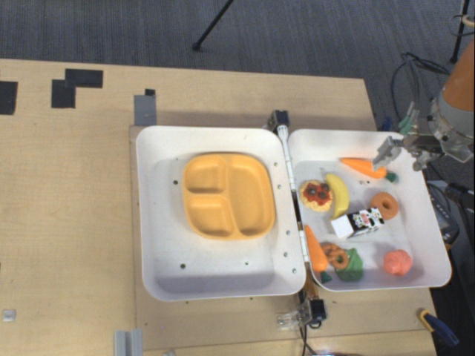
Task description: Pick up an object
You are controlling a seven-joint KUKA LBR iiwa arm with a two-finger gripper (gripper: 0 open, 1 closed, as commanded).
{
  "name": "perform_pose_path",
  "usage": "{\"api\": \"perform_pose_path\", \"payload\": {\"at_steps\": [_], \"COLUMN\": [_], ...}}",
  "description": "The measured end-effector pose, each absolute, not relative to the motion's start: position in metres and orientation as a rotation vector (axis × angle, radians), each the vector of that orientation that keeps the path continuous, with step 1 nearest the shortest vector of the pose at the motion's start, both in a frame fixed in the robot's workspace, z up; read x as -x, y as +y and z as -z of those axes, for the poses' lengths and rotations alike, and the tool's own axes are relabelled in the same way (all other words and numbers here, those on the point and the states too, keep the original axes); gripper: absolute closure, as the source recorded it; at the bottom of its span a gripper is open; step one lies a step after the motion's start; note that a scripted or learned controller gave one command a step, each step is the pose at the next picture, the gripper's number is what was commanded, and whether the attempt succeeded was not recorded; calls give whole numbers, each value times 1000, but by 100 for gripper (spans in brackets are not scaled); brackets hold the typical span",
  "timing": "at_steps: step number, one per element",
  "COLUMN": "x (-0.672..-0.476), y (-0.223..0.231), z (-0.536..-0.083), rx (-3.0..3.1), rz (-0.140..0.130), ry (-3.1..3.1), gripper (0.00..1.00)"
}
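Hovering gripper (401,148) open, above carrot (361,167)

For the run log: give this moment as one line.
gripper: above right bin's far edge, holding nothing | nearest: carrot | left bin: yellow tray

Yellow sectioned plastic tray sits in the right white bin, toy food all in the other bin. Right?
Not quite. The camera view shows the yellow sectioned plastic tray in the left white bin, not the right one. The toy food, such as the yellow toy banana and the brown toy doughnut, is all in the other bin, the right white bin.
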State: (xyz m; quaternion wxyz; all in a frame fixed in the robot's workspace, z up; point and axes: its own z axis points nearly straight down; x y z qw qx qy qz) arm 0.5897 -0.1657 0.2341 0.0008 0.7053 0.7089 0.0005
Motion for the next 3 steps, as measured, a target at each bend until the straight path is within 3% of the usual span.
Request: {"api": "perform_pose_path", "payload": {"at_steps": [1, 2, 3], "x": [-649, -649, -642], "y": [-172, -171, -125], "z": [-89, -100, -178], "rx": [-2137, -2136, -1912], "rz": [-8, -7, -3], "ry": [2289, 2296, 2488], "gripper": [0, 100, 100]}}
